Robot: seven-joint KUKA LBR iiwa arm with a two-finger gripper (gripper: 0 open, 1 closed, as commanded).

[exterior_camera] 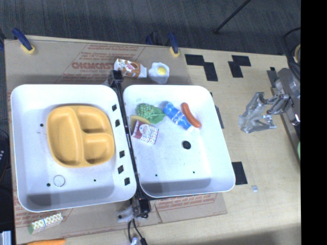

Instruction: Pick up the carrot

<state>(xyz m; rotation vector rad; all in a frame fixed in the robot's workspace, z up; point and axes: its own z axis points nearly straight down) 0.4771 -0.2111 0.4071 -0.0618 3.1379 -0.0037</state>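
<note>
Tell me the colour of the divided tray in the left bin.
Yellow-orange, plain with no pattern: the divided tray shows clearly in the camera view.

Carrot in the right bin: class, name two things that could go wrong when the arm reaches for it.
1. The carrot lies right beside the blue bottle, so the end effector may nudge or grab the bottle instead.
2. The carrot sits near the right bin's far wall, which may crowd the approach.
</note>
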